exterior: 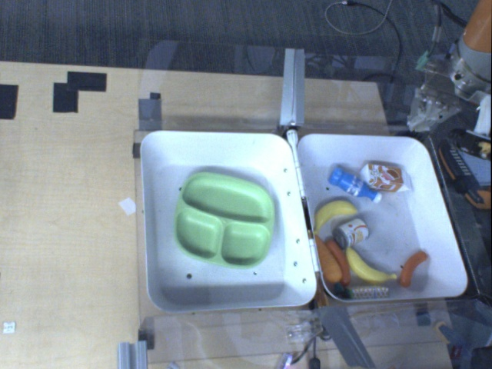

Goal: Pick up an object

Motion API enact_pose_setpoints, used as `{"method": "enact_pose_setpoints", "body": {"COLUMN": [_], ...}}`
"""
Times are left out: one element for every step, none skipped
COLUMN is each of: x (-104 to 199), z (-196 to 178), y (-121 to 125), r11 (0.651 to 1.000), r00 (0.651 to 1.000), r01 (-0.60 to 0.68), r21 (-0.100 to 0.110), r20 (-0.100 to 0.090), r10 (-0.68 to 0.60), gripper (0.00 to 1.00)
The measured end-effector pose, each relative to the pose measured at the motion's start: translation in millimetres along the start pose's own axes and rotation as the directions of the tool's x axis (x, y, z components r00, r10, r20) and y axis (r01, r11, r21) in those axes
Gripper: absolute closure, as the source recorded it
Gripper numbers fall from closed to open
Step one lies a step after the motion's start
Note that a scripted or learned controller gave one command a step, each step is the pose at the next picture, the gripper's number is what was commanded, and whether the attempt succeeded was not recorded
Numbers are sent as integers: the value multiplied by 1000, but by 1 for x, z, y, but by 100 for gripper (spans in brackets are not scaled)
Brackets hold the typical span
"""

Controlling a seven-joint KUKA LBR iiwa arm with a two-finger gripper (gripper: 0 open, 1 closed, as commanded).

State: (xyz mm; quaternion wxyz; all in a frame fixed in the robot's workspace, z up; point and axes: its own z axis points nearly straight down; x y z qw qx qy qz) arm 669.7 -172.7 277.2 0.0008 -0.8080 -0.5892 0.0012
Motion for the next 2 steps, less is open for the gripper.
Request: {"method": "enact_pose_setpoints", "body": {"x": [2,3], "z": [-8,-16], "y": [1,2], "r11": [1000,1000], "r00": [1000,1000], "r01": [7,14], "r21": [2,3], "r20": [1,3], "r10": [-7,-14], "gripper": [100,100]}}
